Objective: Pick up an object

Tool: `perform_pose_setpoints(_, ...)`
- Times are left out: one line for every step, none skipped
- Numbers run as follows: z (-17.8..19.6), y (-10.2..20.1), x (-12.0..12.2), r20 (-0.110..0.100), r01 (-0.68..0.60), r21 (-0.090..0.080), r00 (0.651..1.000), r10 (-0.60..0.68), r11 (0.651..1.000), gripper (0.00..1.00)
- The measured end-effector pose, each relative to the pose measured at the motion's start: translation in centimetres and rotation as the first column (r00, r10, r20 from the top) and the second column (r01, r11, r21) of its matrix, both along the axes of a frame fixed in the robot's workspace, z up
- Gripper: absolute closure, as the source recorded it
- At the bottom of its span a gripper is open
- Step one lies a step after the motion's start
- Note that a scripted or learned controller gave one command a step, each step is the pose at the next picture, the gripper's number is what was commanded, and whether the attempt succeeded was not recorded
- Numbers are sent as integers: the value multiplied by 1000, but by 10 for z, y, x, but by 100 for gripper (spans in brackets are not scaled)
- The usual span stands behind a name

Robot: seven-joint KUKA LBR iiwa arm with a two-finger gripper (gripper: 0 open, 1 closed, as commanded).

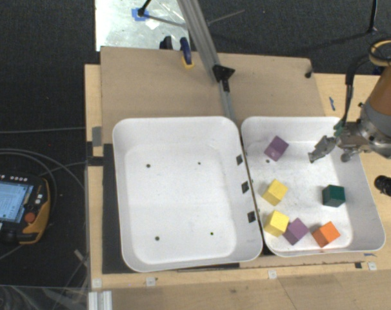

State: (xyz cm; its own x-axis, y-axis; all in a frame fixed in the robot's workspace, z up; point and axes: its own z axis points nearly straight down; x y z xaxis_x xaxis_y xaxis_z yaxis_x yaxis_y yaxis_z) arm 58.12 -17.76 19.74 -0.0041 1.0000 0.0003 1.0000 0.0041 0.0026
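Over the right bin: the arm (384, 102) reaches in from the right, its jaws (322, 149) hovering above the bin's upper part.
Jaws: whether spread or pressed together, I cannot tell; nothing shows between them.
Right bin (360, 192): holds six blocks, all resting on its floor.
Purple block (276, 148): upper left of the bin, left of the jaws and apart from them.
Green block (333, 195): right side, below the jaws.
Yellow blocks: one (276, 191) mid-left, another (277, 222) below it near the bin's left wall.
Second purple block (296, 230): just beside the lower yellow one, on its right.
Orange block (325, 234): near the bin's lower edge, right of that purple one.
Left bin (128, 192): white, beside the right bin on the bench (157, 82).
Far left: a pendant (15, 205) with a lit screen, off the bench.
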Motion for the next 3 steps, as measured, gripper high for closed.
perform_pose_setpoints(-11, 92, 56, 2, -10, 3, 1000, 10, 1000, 0)
perform_pose_setpoints(-111, 86, 78, -5, -2, -1, 1000, 2, 1000, 0)
perform_pose_setpoints(-95, 86, 80, 1, -5, -3, 1000, 5, 1000, 100)
